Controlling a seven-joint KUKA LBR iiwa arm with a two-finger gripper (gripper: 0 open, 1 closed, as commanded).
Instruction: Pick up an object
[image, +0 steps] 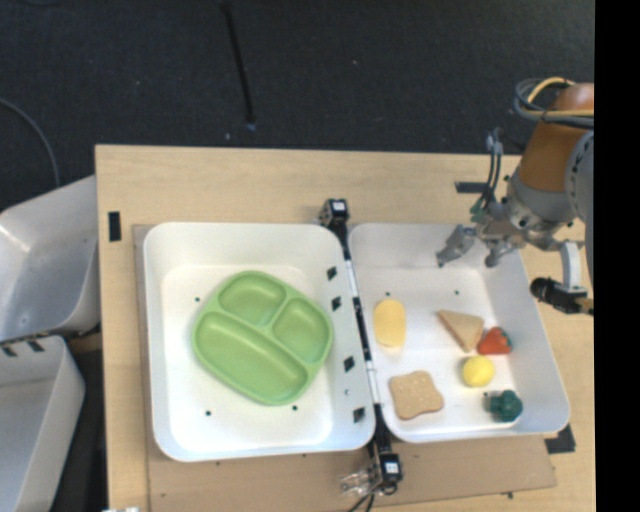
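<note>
Above right bin (520, 290), tool (472, 250) seemingly open.

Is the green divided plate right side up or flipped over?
Right side up: the green plate shows three sunken compartments facing the camera.

2 white bins (160, 300); 1 green divided plate (262, 336); 6 food pieces (390, 322): yellow oblong, bread slice, wedge, red, yellow ball, green.
</note>
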